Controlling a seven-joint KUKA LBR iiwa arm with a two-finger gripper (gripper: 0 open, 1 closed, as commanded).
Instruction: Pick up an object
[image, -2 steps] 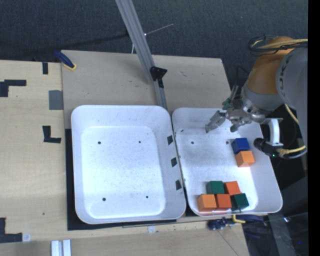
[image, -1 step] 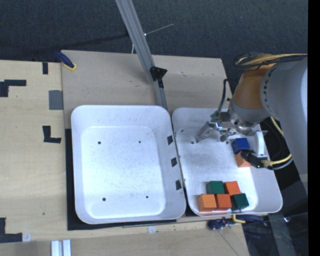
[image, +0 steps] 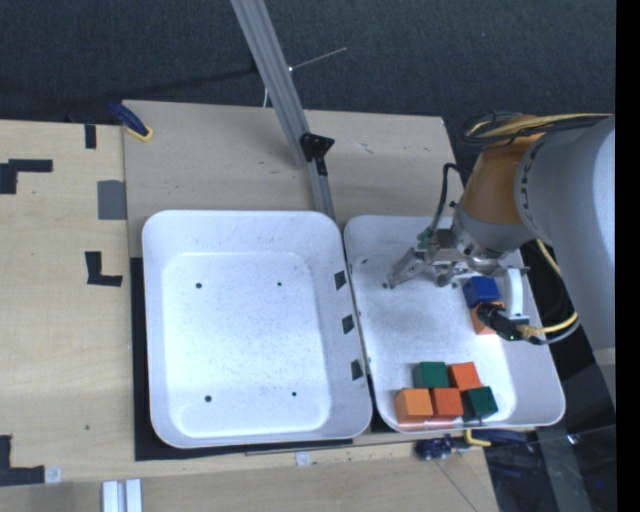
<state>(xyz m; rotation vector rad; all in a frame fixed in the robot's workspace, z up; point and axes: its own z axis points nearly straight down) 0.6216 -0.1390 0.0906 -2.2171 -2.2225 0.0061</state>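
1. We see the arm (image: 540, 190) enter from 3 o'clock, cut off at the frame edge; its gripper (image: 400, 275) hangs over the right bin (image: 400, 330).
2. Fingers (image: 405, 268) look spread, released, nothing between them.
3. Blocks (image: 445, 390), orange and green, cluster at the bin's 5 o'clock corner.
4. A blue block (image: 482, 290) and an orange one (image: 486, 320) at 3 o'clock sit partly hidden by the wrist.
5. The left bin (image: 240, 330) sits at 9 o'clock.

Orange and green blocks (image: 445, 390) clustered at right bin's (image: 400, 320) near edge.
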